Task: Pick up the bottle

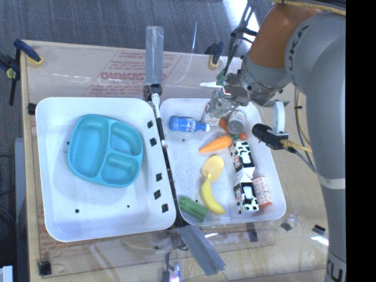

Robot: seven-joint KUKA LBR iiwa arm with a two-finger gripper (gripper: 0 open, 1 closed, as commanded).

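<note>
The bottle (187,124) is small and blue with a white cap end, lying on its side in the upper left part of the right bin (176,107). My gripper (216,110) hangs just to the right of the bottle's cap end, above the bin's far side. Nothing is visibly held by it. The grey arm with its orange band reaches in from the upper right.
Close by the gripper lie a round can (236,124) and a carrot (215,143). Further forward are a yellow banana (211,195), a green vegetable (192,207) and two cow-patterned cartons (241,155). The left bin (53,216) holds a blue divided plate (106,150).
</note>
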